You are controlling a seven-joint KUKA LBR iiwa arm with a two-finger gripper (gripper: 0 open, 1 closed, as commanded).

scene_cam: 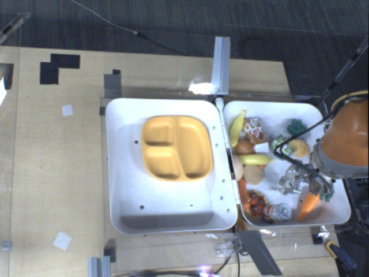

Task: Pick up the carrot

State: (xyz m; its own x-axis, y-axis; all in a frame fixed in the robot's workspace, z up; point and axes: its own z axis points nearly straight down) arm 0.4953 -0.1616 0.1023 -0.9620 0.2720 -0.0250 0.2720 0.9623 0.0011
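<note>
The orange carrot (307, 205) is in the right bin's (340, 215) near right corner, lying at a slant with its tip pointing down-left. My gripper (312, 190) reaches in from the right, directly over the carrot's thick upper end. That end sits between the metal fingers (292, 183), which appear closed on it. The grey arm with its orange band (348, 134) hides the bin's right side.
The right bin also holds a banana (236, 128), a second yellow piece (254, 160), a can (281, 212), a green item (296, 127) and several small foods. The left bin (121, 212) holds a yellow divided tray (174, 147). A metal post (221, 65) stands behind the bins.
</note>
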